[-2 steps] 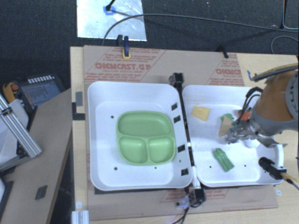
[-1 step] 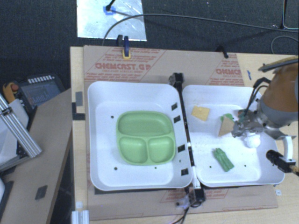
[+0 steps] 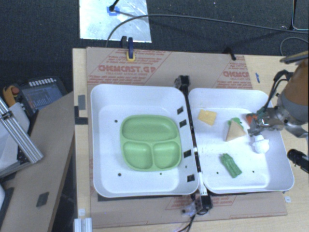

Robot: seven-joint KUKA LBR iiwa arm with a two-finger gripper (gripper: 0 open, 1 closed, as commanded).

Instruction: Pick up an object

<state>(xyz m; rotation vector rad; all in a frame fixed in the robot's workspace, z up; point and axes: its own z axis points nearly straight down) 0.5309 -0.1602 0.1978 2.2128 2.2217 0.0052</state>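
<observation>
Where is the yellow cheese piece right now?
The yellow cheese piece lies in the right bin, near its upper left corner, left of the tan wedge.

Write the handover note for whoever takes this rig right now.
Pincer: low at the right bin's right side, next to a small white object; nothing visibly held.
Right bin also holds a yellow block, a tan wedge, a green toy and something red by the pincer.
Left bin: a green divided plate.
Done: no pick yet.
Left: grasp one object and lift it.
</observation>
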